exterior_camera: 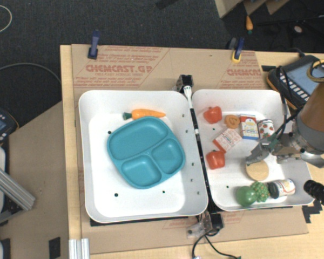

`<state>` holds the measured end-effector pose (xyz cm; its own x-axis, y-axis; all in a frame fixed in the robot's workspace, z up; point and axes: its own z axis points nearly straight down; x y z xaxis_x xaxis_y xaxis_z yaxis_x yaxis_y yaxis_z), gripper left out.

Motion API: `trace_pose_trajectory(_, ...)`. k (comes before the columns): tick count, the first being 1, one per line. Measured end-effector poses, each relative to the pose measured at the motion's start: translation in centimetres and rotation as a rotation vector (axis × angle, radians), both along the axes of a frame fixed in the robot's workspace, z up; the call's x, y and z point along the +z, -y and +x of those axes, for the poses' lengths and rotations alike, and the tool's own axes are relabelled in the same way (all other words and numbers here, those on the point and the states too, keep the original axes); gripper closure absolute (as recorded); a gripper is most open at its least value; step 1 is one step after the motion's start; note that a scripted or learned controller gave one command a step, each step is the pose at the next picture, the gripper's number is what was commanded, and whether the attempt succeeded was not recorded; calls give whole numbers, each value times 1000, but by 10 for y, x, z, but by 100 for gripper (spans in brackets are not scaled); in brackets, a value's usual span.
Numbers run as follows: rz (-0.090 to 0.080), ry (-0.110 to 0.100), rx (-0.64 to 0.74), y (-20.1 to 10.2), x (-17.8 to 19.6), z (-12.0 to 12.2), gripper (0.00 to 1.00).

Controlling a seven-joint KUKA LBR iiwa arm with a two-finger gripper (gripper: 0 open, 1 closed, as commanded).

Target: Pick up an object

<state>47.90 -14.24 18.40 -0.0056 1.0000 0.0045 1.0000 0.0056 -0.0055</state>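
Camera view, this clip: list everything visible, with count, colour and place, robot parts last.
Bins: 2, white, side by side on the bench.
Divided plate: 1, teal, left bin.
Carrot: 1, orange, left bin, above the plate.
Red peppers: 2, red, right bin, left side.
Cookie: 1, tan, right bin, top.
Small cartons: 2, white and red, right bin, middle.
Can: 1, white and red, beside the cartons.
Round disc: 1, tan, below the pincer.
Broccoli: 1, green, right bin, bottom.
Bottle: 1, white, beside the broccoli.
Clamps: 2, blue, bench's far edge.
Arm: 1, grey and orange, right.
Pincer: 1, grey, over the right bin.
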Motion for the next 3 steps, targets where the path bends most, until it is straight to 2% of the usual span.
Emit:
trace_pose_trajectory(1, -10, 25, -3, 5, 188, 2, 0)
trace_pose_trajectory(2, -8, 11, -4, 4, 189, 1, 100)
trace_pose_trajectory(3, -5, 18, 3, -80, 294, 1, 100)
